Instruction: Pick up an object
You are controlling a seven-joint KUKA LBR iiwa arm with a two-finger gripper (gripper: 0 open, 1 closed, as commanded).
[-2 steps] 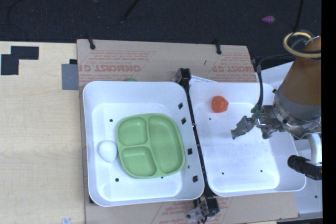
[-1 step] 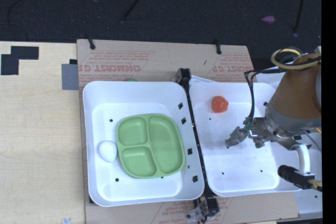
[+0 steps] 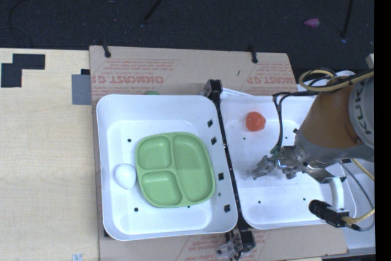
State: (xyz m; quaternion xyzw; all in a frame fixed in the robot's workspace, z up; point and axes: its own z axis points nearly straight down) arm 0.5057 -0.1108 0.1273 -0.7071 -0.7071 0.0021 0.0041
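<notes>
A small orange-red ball point(image 3: 255, 121) lies in the right bin point(image 3: 269, 217), near its far wall. My gripper point(image 3: 266, 167) hangs low over the middle of that bin, pointing left, about a ball's width or two nearer the camera than the ball and apart from it. I see nothing in the gripper. In the left bin point(image 3: 116, 217) a green divided plate point(image 3: 175, 169) lies flat, and a white egg-shaped object point(image 3: 125, 176) rests against its left rim.
A black divider point(image 3: 223, 156) runs between the two bins. The grey arm with its orange band point(image 3: 333, 122) covers the right bin's right part. Cardboard point(image 3: 183, 73) lies under both bins, with pale bench to the left.
</notes>
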